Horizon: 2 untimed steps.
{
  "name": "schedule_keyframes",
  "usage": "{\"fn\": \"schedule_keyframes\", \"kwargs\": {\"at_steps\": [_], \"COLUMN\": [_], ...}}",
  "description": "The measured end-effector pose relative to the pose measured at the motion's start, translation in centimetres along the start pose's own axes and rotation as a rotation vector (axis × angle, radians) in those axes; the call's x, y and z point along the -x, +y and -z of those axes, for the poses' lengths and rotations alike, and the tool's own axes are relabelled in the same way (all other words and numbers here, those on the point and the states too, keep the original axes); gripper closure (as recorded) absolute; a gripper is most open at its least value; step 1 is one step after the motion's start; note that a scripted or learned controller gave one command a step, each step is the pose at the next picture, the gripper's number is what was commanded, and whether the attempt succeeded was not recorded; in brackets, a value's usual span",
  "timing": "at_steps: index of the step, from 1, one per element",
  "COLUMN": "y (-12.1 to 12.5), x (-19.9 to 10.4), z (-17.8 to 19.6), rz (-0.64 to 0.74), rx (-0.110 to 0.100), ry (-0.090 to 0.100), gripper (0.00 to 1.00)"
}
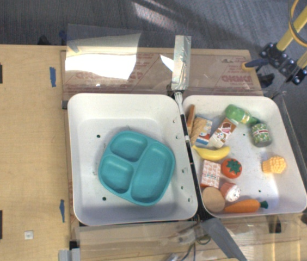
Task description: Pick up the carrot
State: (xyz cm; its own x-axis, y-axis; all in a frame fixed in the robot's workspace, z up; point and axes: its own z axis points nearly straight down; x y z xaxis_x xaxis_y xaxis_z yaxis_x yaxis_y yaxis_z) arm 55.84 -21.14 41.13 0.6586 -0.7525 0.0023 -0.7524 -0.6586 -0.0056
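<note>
Two white bins sit side by side on the desk [23,145]. The left bin [83,113] holds a teal divided tray [136,167]. The right bin [292,184] holds toy food; the carrot [242,206] lies along its near wall, beside a tomato [231,168] and banana [212,152].

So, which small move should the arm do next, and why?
Probably bring the gripper over the right bin and down toward the carrot, which lies flat at that bin's near edge, close beside the red-and-white item, so approach from above.
</note>
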Motion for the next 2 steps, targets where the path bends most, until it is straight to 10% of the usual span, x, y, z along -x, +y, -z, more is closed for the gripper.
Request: {"fn": "schedule_keyframes", "kwargs": {"at_steps": [2], "y": [-3.1], "x": [-4.0], "z": [7.5], "rz": [0.519], "rx": [-0.002], "ry": [0.001], "gripper": [1.0]}}
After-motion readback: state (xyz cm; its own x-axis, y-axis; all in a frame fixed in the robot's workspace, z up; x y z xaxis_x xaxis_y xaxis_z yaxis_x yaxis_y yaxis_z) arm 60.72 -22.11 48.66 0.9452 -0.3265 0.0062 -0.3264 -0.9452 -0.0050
